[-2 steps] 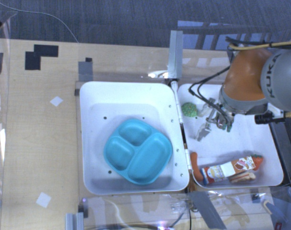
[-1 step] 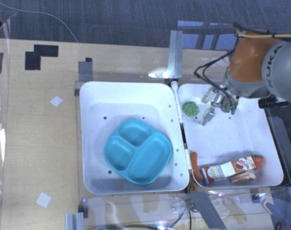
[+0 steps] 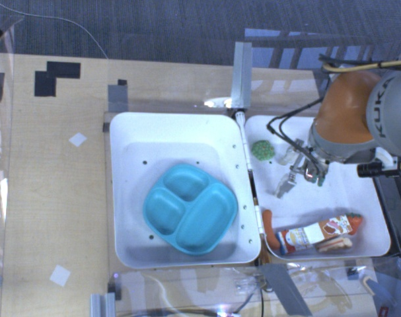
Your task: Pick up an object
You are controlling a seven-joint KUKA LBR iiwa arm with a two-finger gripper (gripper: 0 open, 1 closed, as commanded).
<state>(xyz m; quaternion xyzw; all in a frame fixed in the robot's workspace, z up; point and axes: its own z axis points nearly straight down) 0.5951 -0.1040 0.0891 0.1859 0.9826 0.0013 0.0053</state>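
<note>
gripper [image 3: 294,177]: fingers apart, nothing held | green ball [image 3: 263,150]: just left of it | packet [image 3: 317,234]: below, apart

You've got the arm [image 3: 365,111] cut off at three o'clock, its bulk hiding the right bin's [image 3: 365,197] far corner; gripper [image 3: 289,180] fingers too small to read.

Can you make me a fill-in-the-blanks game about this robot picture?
1. The divided plate is colored ____.
2. The plate sits in the ____ bin.
3. The small round ball in the right bin is colored ____.
4. The end effector hangs over the ____ bin.

Answers: blue, left, green, right
</note>
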